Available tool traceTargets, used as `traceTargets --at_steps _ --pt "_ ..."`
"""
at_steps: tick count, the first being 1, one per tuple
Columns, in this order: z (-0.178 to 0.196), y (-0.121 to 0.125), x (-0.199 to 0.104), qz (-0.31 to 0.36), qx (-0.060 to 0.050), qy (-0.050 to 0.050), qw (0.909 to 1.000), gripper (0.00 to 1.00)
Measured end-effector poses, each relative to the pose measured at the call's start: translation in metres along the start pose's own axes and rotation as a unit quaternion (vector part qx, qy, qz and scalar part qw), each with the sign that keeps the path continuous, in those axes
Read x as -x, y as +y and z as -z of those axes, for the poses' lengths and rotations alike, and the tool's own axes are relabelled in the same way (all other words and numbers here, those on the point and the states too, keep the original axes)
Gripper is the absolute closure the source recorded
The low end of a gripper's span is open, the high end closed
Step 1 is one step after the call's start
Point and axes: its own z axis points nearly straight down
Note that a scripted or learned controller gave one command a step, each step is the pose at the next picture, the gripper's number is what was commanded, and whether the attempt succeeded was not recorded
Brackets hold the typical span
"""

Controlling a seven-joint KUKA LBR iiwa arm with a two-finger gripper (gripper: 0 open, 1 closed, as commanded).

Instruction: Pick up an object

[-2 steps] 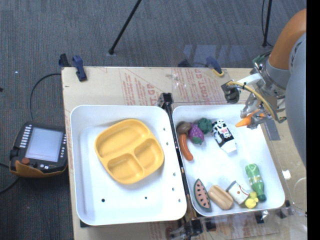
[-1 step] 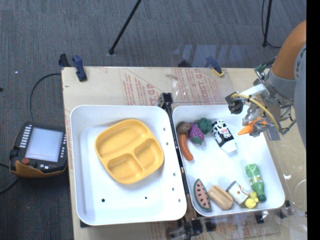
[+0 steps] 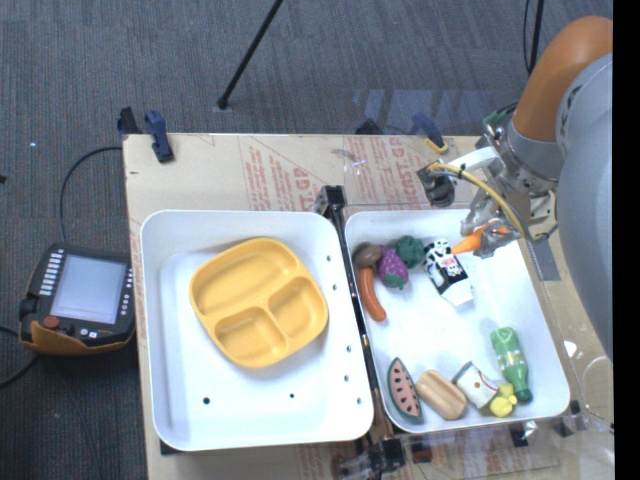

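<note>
hand (image 3: 487, 234) pinches orange carrot (image 3: 468, 242) above right bin's (image 3: 540, 313) far edge | yellow plate (image 3: 258, 301) sits in left bin (image 3: 170, 368)

Two bins sat side by side on the table (image 3: 250, 168). The left bin (image 3: 170, 368) held a divided plate (image 3: 258, 301). The right bin (image 3: 470, 338) held toy foods: a sausage (image 3: 372, 294) by its left wall, a bottle (image 3: 510, 360) toward its right, a melon slice (image 3: 403, 388) near the front.

Open white floor spans the middle of the right bin (image 3: 540, 313), ringed by toy food: sausage (image 3: 372, 294), grapes (image 3: 392, 268), carton (image 3: 447, 268) above; bottle (image 3: 510, 362), watermelon slice (image 3: 404, 388), bun (image 3: 441, 394) below
</note>
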Motion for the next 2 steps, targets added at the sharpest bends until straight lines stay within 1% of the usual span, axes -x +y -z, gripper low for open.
traceTargets --at_steps 1,2 --pt "-0.005 -0.069 0.034 0.0 -0.001 -0.002 1.0 1.0" --pt "0.042 0.06 0.046 -0.005 0.003 0.0 1.0 1.0"
